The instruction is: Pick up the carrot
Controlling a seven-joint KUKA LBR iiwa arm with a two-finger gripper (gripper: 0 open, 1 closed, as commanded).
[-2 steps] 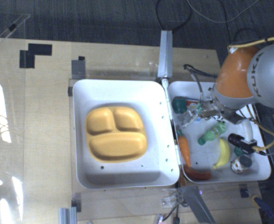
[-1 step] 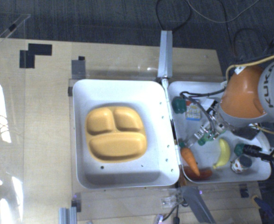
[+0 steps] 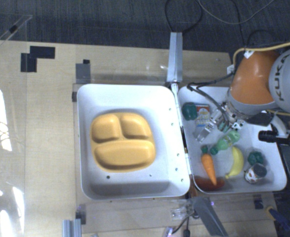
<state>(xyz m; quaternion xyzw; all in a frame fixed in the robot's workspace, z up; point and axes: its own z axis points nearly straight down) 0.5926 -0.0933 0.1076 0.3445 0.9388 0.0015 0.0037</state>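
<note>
The gripper (image 3: 210, 126) hovers in the right bin (image 3: 278, 181) — approach step, I'd judge. The carrot (image 3: 208, 168) lies just below it, beside a banana (image 3: 236, 163). Next: drop down and straddle the carrot.

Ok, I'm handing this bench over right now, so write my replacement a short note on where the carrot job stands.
Gripper: over the right bin, above the carrot's leafy end; nothing visibly between its fingers.
Carrot: lying in the right bin near the front left corner, green top pointing toward the gripper, tip over a red item. A banana lies just right of it, apart.
Left bin: holds a yellow divided tray.
Done: arm is in position near the carrot.
Left: grasp and lift the carrot.
</note>
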